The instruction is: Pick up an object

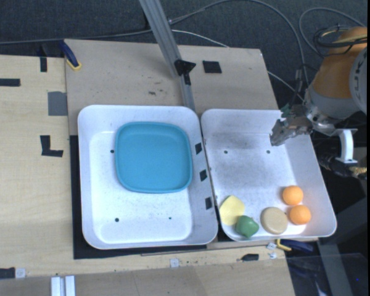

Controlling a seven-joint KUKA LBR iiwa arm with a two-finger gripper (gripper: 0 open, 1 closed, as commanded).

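Nearest us, along the near edge of the right bin, lie the candidates: a green piece, a yellow block touching it, a beige round piece, and two orange balls by the right wall; the left bin bears a blue plate. We see the gripper over the far right part of the right bin, well apart from every one of them, with nothing beneath it but bare floor; whether it is released or clenched we cannot tell from this slant. We judge the main risk to be a descent here, which would close on nothing; should it travel to the cluster, the pieces sit so close together and so near the walls that a finger could land on a neighbour or the rim; the balls would likely roll away when nudged; the plate looks too flat and wide to pinch.
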